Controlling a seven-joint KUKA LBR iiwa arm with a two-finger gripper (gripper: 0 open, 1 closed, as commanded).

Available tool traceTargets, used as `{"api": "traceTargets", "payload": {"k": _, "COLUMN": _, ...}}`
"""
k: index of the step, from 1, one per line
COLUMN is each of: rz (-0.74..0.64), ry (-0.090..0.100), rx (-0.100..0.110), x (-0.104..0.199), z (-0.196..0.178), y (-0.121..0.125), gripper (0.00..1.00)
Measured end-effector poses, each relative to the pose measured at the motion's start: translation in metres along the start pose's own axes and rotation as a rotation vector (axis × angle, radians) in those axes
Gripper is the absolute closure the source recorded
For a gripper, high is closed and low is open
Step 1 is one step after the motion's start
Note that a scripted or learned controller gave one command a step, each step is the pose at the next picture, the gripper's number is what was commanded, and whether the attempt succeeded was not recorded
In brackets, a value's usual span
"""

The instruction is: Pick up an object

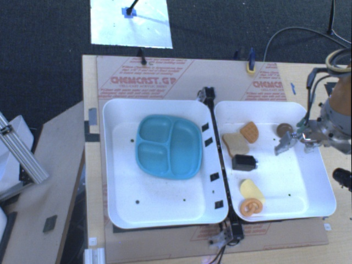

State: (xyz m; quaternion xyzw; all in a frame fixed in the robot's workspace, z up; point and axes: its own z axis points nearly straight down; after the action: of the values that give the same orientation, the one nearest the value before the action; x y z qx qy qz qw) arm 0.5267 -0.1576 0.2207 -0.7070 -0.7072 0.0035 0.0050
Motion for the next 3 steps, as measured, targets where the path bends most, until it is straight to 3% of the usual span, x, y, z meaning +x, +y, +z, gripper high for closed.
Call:
{"api": "traceTargets", "payload": {"k": 1, "rz": -0.004, "ry": -0.003, "rx": -0.014, "x": 0.001, "z": -0.007, "y": 0.003, "gripper": 0.0}}
{"api": "traceTargets", "payload": {"k": 3, "rz": -0.001, "ry": -0.002, "rx": -0.012, "x": 0.004, "z": 0.083, "y": 0.005, "gripper": 0.0}}
